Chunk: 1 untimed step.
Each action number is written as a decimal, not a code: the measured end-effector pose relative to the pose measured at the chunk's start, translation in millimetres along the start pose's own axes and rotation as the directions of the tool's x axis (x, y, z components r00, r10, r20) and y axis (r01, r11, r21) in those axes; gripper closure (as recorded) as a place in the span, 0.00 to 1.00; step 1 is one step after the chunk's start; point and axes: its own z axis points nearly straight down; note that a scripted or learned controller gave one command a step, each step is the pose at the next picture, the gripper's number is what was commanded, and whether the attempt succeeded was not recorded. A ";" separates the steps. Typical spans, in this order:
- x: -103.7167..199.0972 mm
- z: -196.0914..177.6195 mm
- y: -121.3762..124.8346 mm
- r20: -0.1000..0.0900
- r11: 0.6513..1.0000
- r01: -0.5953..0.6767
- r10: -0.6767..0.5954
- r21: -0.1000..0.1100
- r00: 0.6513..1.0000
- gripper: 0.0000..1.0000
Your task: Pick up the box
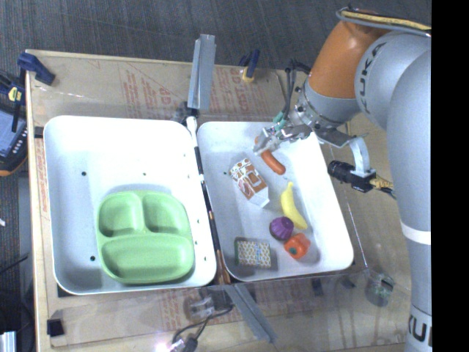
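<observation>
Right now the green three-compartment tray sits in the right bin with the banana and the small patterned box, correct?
Not quite. The camera view shows the green three-compartment tray in the left white bin. The yellow banana and small patterned box are in the right white bin.

2 white bins (73, 134), 1 green tray (145, 237), 1 box (248, 180), 1 sausage (273, 163), 1 banana (292, 206).

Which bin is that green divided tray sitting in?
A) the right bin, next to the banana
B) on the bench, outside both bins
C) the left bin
C: the green tray lies in the left bin, while the banana and the other small items sit in the right bin.
</observation>
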 end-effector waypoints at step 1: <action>61.8 89.8 -33.0 -0.002 1.000 0.003 -0.003 0.006 1.000 1.00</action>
